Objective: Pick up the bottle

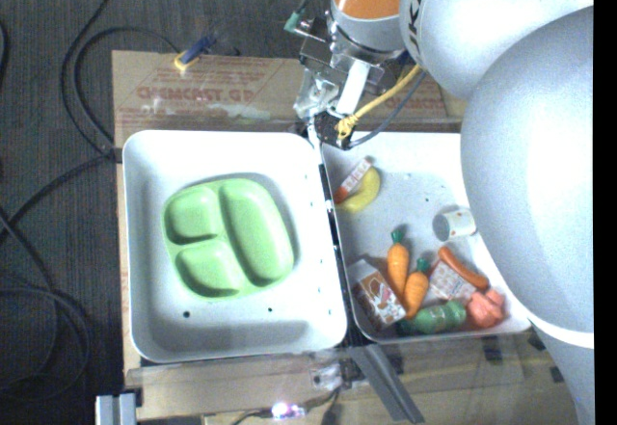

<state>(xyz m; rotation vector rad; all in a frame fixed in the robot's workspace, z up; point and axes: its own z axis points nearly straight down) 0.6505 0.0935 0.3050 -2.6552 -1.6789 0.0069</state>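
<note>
A small bottle (353,178) with a white label and a red end lies in the right bin (424,163), near its far left corner, touching a yellow banana (365,192). My gripper (320,120) hangs over the far rim where the two bins meet. It is a little up and left of the bottle and apart from it. Nothing shows in the gripper.
The left bin (145,250) holds a green divided plate (229,235). In the right bin lie two carrots (406,274), a white cup (453,222), a snack box (377,299), a green item (437,317) and a pink toy (488,306). My arm covers the bin's right side.
</note>
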